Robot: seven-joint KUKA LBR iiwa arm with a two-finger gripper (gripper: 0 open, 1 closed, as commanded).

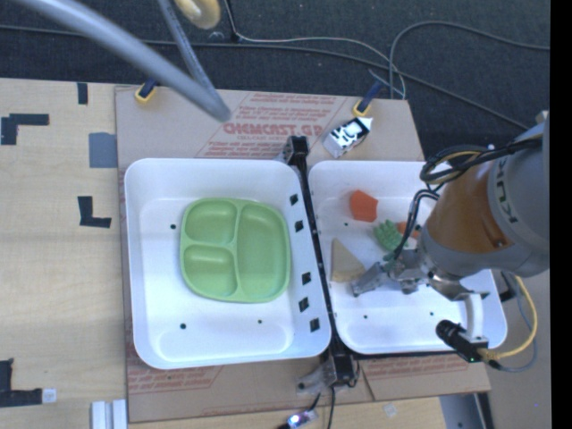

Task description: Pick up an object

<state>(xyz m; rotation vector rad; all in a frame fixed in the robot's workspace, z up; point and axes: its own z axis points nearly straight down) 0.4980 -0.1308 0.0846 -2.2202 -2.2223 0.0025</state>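
Hovering low in the right bin [393,324], your jaws, whose grip you cannot tell, sit just beside the tan wedge [344,259]; centre over it and descend squarely before closing.

Probably a lab, white bins [223,333], cables [429,25]

Bright, even light; soft shadows, slight overall blur.
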